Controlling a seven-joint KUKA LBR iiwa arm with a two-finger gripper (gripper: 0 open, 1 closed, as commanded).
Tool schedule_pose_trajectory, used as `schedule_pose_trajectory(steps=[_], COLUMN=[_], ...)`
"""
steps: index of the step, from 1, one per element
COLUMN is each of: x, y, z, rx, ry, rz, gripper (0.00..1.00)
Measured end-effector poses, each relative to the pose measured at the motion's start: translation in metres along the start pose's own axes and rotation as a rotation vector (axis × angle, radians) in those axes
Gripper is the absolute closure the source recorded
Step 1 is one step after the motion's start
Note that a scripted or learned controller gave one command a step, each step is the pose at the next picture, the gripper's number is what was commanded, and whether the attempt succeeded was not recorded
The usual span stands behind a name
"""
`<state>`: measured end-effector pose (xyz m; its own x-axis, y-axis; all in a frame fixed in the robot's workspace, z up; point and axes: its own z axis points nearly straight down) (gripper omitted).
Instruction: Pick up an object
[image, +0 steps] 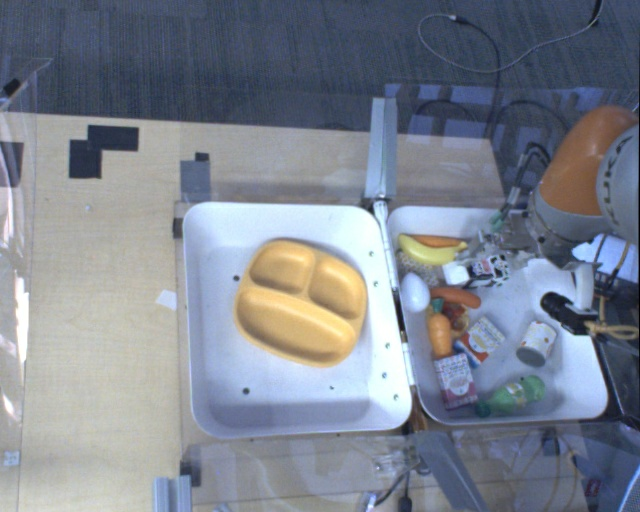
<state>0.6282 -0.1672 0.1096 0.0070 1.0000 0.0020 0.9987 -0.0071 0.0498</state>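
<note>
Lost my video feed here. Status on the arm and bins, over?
Gripper over right bin, back edge, fingers unreadable. Banana, carrot, green bottle lying in the bin. Yellow divided tray in left bin.

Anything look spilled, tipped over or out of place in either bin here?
Nothing looks spilled or damaged. The left bin holds a yellow divided tray lying flat. The right bin is a loose jumble: a green bottle and a white cup lie on their sides, as does a banana.
</note>
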Motion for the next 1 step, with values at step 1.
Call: schedule_pose_trajectory(steps=[1], x=[0.0200], y=[-0.0115], z=[0.0008], rx=[-0.005], ry=[-0.008], rz=[-0.101], gripper=[0.00])
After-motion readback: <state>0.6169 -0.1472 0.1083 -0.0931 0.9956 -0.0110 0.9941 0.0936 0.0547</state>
